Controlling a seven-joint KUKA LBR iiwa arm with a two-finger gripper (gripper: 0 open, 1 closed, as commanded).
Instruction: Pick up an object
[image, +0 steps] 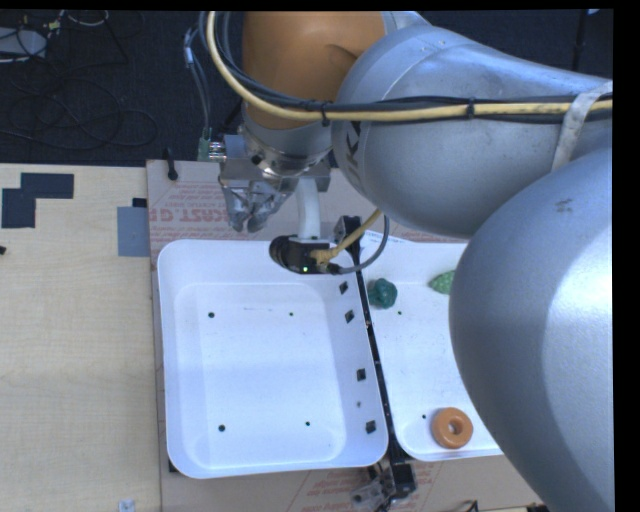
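Arm (480, 150) spans the scene from the right. Two white bins: left bin (180, 300), right bin (415, 400). Right bin contains three objects: one orange ring (452, 428) near, one teal ball (382, 293) and one green piece (443, 283) far. Gripper (250, 212) is above the left bin's far edge; grip state cannot be determined.

Big grey arm (480, 140) sweeps in from the right, filling the upper right of the view. Orange band (300, 50) sits up top, just above the wrist. Wrist points down-left, w/ yellow and black cables looping round it. Gripper (250, 212) hangs below the wrist, fingers close together at the tips, nothing visible btwn them.
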